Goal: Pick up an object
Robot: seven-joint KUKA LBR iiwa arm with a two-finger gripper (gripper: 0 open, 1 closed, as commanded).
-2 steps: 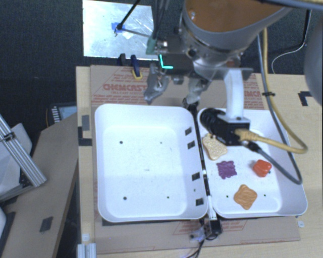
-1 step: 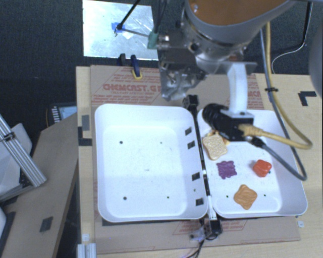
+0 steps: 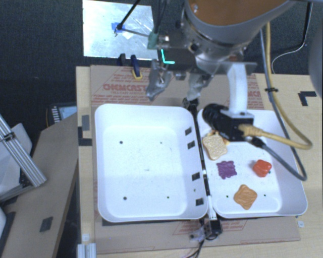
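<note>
From above, the gripper (image 3: 174,90) hangs over the bins' far edge, its fingers apart and holding nothing, while a tan toast-like piece (image 3: 215,146), a purple piece (image 3: 226,169), a red piece (image 3: 262,168) and an orange piece (image 3: 245,196), perhaps toy foods, lie in the right bin (image 3: 292,201).

Light: bright, even, from overhead
Glare: white bins (image 3: 146,113) nearly washed out
Focus: arm (image 3: 227,15) blurred; picture soft, grainy

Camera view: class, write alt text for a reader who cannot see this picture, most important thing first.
A grey robot arm's gripper hangs open above the far edge of two white bins, holding nothing. The right bin holds a tan cracker, purple piece, red piece and orange piece; the left bin sits beside it.
</note>
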